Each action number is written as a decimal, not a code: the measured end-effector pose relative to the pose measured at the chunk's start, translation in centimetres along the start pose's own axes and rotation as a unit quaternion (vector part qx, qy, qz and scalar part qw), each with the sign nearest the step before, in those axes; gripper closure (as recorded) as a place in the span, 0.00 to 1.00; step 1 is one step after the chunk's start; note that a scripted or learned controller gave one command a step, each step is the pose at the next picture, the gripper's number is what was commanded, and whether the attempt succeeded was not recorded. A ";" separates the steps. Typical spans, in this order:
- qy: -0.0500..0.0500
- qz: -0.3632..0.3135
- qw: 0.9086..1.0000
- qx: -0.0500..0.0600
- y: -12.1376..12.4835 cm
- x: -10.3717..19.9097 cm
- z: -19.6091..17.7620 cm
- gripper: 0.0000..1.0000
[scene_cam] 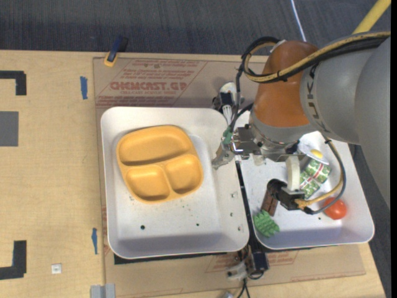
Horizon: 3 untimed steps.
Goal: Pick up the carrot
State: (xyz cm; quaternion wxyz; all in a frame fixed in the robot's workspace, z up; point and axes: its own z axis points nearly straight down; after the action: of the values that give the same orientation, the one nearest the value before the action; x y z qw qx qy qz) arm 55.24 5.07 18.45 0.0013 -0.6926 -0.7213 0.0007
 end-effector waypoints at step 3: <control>0.000 0.024 1.000 -0.002 3.6 4.3 -2.9 1.00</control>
State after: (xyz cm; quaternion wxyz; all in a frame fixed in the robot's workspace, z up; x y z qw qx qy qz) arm 58.70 9.55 21.35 -0.0003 -0.7095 -0.7047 -0.0002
